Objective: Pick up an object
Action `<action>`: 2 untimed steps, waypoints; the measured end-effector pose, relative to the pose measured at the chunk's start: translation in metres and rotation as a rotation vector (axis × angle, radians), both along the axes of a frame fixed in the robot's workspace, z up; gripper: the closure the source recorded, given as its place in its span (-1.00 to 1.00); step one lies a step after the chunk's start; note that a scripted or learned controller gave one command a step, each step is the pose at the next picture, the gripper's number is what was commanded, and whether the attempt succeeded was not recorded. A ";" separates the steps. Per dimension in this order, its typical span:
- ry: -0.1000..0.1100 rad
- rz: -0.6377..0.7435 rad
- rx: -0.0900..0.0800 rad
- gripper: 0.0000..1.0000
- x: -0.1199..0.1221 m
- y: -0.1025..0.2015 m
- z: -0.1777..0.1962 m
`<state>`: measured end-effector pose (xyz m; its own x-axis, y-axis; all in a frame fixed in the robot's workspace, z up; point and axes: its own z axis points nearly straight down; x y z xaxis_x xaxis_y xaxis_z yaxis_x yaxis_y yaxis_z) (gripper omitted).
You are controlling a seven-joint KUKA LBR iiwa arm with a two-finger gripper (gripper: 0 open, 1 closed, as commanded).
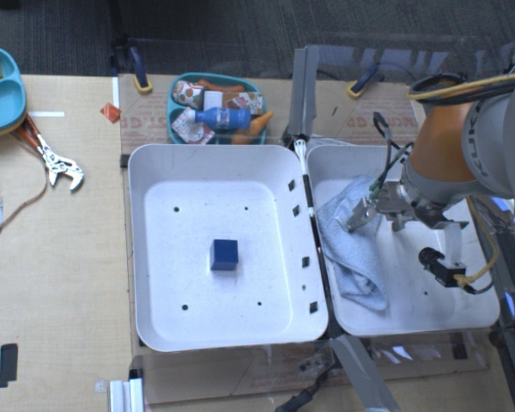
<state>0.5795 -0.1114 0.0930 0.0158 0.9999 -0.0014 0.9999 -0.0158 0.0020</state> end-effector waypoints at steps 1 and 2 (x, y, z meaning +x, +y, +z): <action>0.000 -0.004 0.000 1.00 0.000 -0.001 0.009; 0.003 0.322 0.000 1.00 0.075 0.022 0.099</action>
